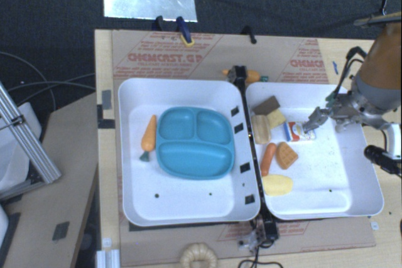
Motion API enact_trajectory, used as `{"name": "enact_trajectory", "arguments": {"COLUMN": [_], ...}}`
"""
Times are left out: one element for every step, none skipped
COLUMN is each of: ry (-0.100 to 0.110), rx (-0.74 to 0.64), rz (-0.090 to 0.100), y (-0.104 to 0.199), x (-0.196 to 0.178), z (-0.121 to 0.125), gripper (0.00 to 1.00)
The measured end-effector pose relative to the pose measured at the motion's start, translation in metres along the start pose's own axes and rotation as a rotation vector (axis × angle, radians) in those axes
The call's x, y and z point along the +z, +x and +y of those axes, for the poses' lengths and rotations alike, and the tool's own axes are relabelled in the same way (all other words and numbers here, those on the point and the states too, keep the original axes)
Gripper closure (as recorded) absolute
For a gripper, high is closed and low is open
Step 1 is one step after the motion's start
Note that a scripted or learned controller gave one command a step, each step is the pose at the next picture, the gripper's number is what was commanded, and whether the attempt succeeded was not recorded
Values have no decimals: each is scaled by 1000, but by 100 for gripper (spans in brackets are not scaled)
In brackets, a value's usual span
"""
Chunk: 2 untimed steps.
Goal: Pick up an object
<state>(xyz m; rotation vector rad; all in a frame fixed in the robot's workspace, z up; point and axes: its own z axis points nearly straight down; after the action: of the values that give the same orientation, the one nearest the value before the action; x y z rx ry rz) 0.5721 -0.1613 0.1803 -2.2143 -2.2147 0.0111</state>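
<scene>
Two white bins sit side by side on the bench so that things can be moved across the low divider between them. The left bin (pixel 135 198) bears a blue plate (pixel 191 142) with three sections, lying flat near the middle, and a carrot (pixel 148 137) lies just beside the plate's left edge, tip toward the front.

The right bin (pixel 358 198) holds the loose pile the pick is meant to draw from: a brown block (pixel 266 105) and a tan bread piece (pixel 261 127) near the divider, a second carrot (pixel 268 159) touching a waffle (pixel 286 155), a yellow lump (pixel 277 184) toward the front, and a small red and white packet (pixel 294 132).

The arm (pixel 380 81) reaches in from the right and slants down so the gripper (pixel 309 123) comes in low over that cluster. Its tip appears to touch or overlap the packet's right end, which is probably the target, though at this size I cannot tell whether the gripper is closed on it or merely resting there. Nothing is visibly lifted.
</scene>
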Motion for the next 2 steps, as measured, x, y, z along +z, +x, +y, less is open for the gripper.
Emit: {"name": "enact_trajectory", "arguments": {"ry": [-13,-9], "rx": [-3,-1], "rz": [-2,-1], "y": [0,-2], "x": [-8,55], "z": [3,5], "gripper": [0,0]}}
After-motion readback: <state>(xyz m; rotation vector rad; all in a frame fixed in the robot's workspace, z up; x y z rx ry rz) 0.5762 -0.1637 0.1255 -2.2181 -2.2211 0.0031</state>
